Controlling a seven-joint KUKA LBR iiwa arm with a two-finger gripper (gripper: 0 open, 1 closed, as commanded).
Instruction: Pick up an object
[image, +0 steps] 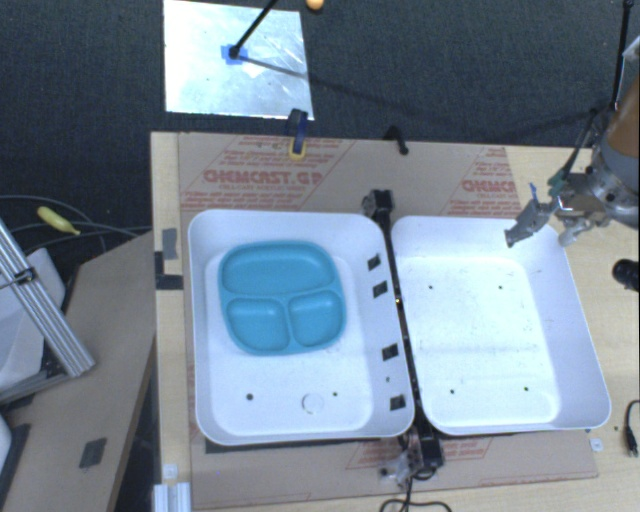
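The claw (548, 226) hangs at the upper right of the frame, over the far edge of the right bin (560, 400). Its fingers stand apart with nothing between them. The blue tray (282, 297) lies untouched in the left bin (215, 400), so the whole pick remains.

even bright light, soft focus, faint shadows

Arm (622, 150) (right edge) cut off

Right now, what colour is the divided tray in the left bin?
Light blue; the divided tray shows in the camera view.
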